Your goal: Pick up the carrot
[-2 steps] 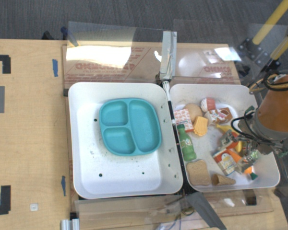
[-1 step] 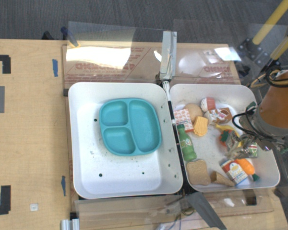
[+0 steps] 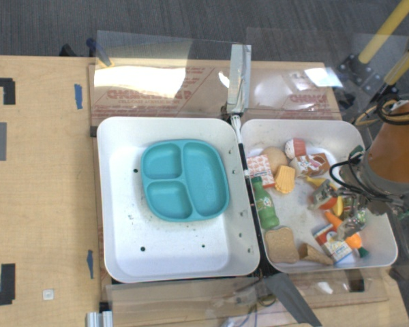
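The carrot (image 3: 335, 217), a small orange piece with a green end, lies in the right bin (image 3: 385, 251) among a cluster of toy foods near the bin's right side. My gripper (image 3: 346, 206) is down in that cluster, directly over or beside the carrot, under the orange-banded wrist (image 3: 395, 152). Black cables and the clutter hide the tips, and I cannot tell whether anything is held.
The right bin also holds a green bottle (image 3: 264, 207), a yellow wedge (image 3: 284, 179), a bread slice (image 3: 281, 244), a red-white carton (image 3: 258, 165), a blue-white box (image 3: 338, 248) and another orange piece (image 3: 355, 240). A teal divided plate (image 3: 185, 180) sits in the left bin (image 3: 116, 251).
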`<action>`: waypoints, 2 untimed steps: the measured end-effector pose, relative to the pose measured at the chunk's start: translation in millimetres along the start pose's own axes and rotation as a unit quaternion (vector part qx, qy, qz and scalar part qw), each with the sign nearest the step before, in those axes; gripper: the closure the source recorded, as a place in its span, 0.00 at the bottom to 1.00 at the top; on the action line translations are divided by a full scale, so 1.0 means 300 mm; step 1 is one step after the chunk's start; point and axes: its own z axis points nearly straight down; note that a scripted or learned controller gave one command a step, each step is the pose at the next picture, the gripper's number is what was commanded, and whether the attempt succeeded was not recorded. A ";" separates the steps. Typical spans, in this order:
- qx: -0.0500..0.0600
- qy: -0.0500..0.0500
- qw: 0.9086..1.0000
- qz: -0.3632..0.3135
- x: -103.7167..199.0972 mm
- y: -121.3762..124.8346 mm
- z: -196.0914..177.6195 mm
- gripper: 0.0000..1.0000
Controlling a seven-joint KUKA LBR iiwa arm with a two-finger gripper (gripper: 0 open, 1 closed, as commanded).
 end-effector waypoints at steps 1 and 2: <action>0.004 0.003 0.999 0.044 0.025 0.017 0.034 0.00; 0.001 0.005 0.997 0.076 0.007 0.105 0.038 0.00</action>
